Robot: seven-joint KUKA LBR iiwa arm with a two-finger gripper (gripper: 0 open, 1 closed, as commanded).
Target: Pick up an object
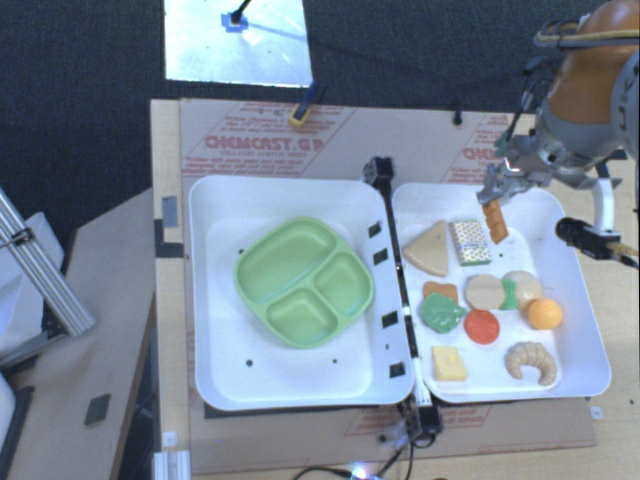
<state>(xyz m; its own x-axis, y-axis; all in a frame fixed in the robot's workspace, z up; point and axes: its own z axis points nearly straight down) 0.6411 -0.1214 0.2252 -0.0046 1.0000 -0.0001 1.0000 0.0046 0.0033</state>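
My gripper (pixel 498 194) hangs over the back of the right bin (pixel 590 358), fingers pointing down. A small orange stick-shaped food piece (pixel 494 222) sits between the fingertips and hangs below them, apparently lifted off the bin floor. Just to its left lie a speckled white-green block (pixel 470 242) and a tan wedge (pixel 430 250). Further forward in the same bin are a green leafy piece (pixel 441 313), a red tomato (pixel 481 327), a beige round (pixel 484 290), an orange fruit (pixel 544 314), a croissant (pixel 531 361) and a yellow cheese block (pixel 449 363).
The left bin (pixel 225 368) holds a green divided plate (pixel 303 281). A black ridge (pixel 393 268) runs between the two bins. The arm's orange band (pixel 595 78) stands above the right bin's back corner. A black part (pixel 585 236) juts over the right rim.
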